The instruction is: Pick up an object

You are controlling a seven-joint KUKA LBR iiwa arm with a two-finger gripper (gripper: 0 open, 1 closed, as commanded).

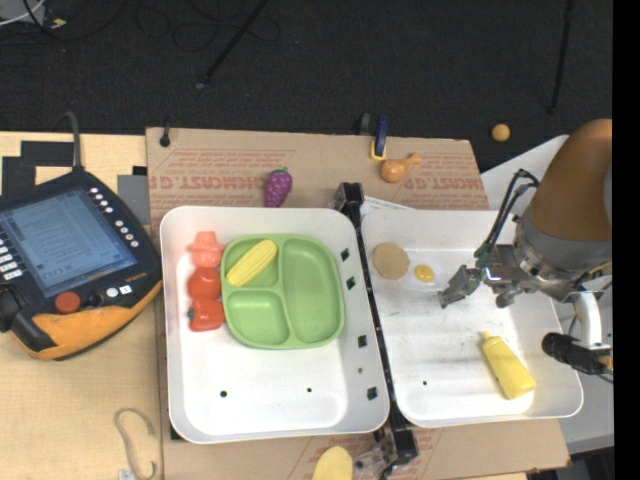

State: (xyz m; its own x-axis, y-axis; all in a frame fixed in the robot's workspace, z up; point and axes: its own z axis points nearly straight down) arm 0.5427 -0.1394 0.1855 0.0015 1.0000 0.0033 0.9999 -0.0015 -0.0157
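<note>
Yellow bottle [506, 366] is lying in the right bin [440, 408], apart from the claw [460, 289]. Arm [570, 208] is reaching in from the right, its claw hanging low over the bin floor; whether it is released or clenched, I cannot tell.

A dark carpeted floor [300, 58] fills the far side of the room, with black cables [60, 8] trailing across it near the far left corner and a thin black pole [235, 33] lying at a slant. A small orange ball [500, 132] sits on the carpet to the right. The wooden bench [70, 418] runs along the near side, with a sheet of printed cardboard [320, 168] spread over it. The light is even and fairly dim.
</note>
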